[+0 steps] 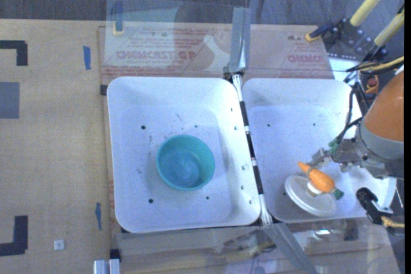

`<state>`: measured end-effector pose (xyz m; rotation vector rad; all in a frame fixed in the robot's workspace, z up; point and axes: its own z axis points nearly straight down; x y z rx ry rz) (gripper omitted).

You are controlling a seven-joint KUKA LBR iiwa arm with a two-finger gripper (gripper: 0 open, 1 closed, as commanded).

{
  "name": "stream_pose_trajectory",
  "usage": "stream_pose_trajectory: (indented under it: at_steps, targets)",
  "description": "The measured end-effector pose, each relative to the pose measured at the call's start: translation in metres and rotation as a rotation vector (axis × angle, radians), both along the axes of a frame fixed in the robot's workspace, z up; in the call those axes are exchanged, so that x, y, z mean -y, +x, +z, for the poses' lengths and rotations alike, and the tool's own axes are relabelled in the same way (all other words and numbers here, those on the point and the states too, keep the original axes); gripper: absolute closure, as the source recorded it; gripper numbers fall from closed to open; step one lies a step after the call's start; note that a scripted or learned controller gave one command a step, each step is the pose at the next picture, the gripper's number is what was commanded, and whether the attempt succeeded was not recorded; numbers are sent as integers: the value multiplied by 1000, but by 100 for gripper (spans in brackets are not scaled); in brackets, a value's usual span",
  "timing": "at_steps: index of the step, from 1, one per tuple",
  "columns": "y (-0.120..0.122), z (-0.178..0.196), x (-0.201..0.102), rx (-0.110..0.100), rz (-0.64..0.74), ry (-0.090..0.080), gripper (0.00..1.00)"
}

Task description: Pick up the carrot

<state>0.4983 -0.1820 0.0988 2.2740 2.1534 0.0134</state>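
The carrot lies in the right bin, near that bin's front edge, resting across the top of a small white lid-like dish with a raised knob in its middle. It is orange, points toward the upper left, and has a dark green stub at its lower right end. The arm reaches in from the right, its orange band sitting above the grey wrist, and the tool hangs over the right bin just above and to the right of the carrot, close to it. The metal parts at the tool's end are small and cluttered with cables, so I cannot tell whether it is spread or pressed together, and nothing is seen clamped in it. The left bin holds a round blue bowl standing upright a little in front of the bin's centre, well apart from the carrot. The two bins sit side by side, touching along a narrow divider, on a light wooden worktop marked with black and blue tape. Behind the bins lies a flat piece of cardboard with red printing.
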Motion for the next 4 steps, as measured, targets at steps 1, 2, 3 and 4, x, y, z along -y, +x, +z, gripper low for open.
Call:
stream_pose_trajectory:
  at_steps: [1,2,3,4]
  targets:
    - [0,10,1,2,-2,-1,100]
    - [0,10,1,2,-2,-1,0]
    - [-7,-4,-18,22,240,-12,0]
    - [-15,-10,-52,0,50,-4,0]
